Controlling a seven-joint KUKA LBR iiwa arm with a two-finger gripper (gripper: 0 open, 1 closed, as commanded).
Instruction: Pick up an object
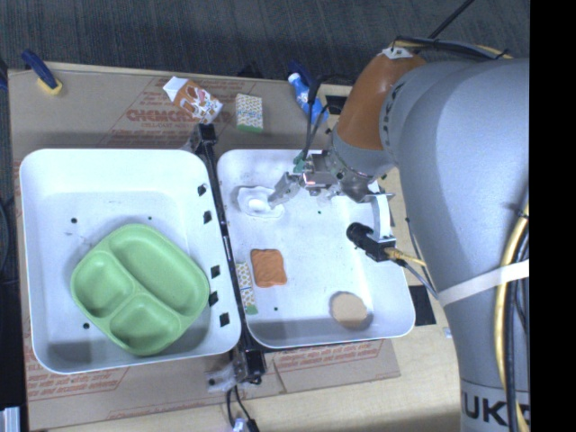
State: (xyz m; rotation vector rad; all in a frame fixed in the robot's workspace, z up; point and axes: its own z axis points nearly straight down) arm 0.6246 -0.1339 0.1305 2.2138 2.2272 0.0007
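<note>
The grey arm with its orange band reaches in from the right over the right shallow white bin (396,318), and its two-finger gripper (290,185) hangs low in that bin's upper left part, just beside a small white object (258,205) lying on the bin floor; whether the fingers are apart or together cannot be told from this angle. Lower in the same bin lie a flat orange-brown square piece (268,267), matte and slightly rounded at the corners, and near the bottom edge a round tan disc (348,309) resembling a biscuit, well apart from the gripper. The left white bin (54,174) holds a pale green plastic tray with three compartments (139,286), tilted in its lower half.
</note>
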